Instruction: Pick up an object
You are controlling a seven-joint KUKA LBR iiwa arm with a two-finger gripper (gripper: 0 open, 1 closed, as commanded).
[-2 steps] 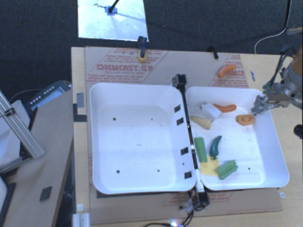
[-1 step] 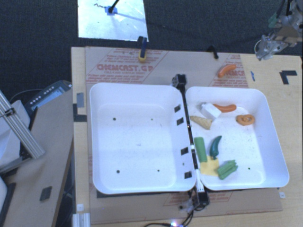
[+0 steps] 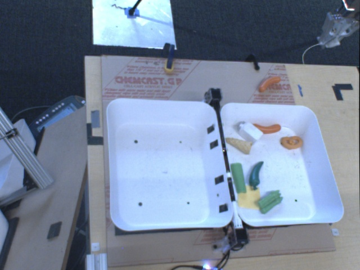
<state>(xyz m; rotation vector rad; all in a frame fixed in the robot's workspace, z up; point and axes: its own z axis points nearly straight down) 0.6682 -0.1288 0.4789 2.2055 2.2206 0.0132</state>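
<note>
gripper [image 3: 337, 30]: we see it at top right, off the bins, grip state unclear (too small) | objects: right bin [image 3: 320, 167] holds sausage [image 3: 266, 128], green pepper [image 3: 256, 174], yellow piece [image 3: 247, 197]

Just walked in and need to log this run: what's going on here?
Nothing is being handled yet. The gripper sits up at the far right corner, away from both bins. The right bin holds small toy foods, among them an orange sausage, a green pepper and a ring-shaped pastry. Another sausage lies on the bench behind it.
</note>
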